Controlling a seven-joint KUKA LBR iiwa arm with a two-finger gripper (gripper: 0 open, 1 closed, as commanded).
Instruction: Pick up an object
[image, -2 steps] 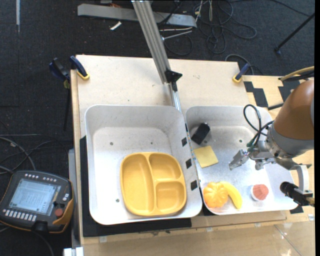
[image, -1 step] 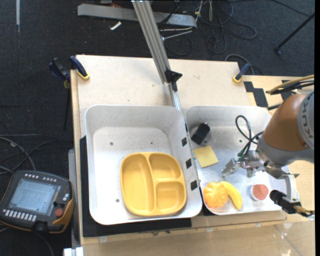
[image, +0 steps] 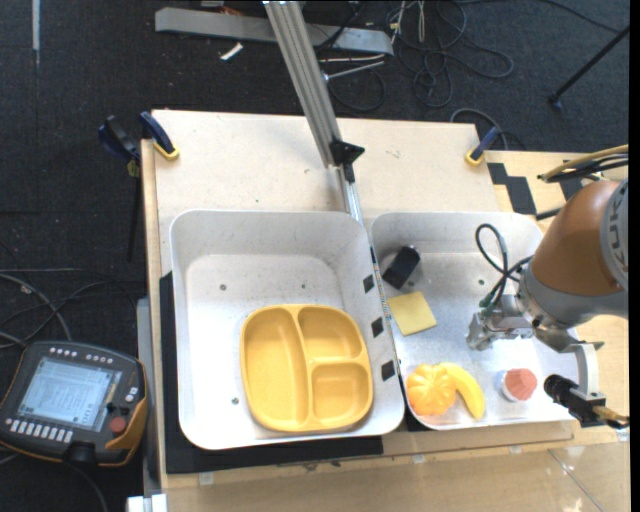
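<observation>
We find the gripper (image: 482, 333) low in the right bin (image: 455, 228), over bare white floor between the yellow square and the pink-topped piece; from this slanted view we cannot tell whether it is released or clenched, and we see nothing in it. Behind it the grey arm (image: 575, 262) with its orange band comes in from the right edge.

Around the gripper, in the right bin, we count five things. One flat yellow square (image: 413, 313) lies to the gripper's left, near the bin's left wall. One small black object (image: 401, 266) sits just beyond the square, farther back. At the front wall lie one orange, pumpkin-like fruit (image: 429, 389) and one yellow banana (image: 466, 388), touching each other. One small round piece with a pink-red top (image: 519, 384) rests to the right of the banana, apart from it, just in front of the gripper.

The left bin (image: 200, 240) holds a single thing: one yellow divided tray (image: 306, 367) with three compartments, lying toward the bin's front right corner.

So we see two white bins side by side on the bench (image: 250, 160).
</observation>
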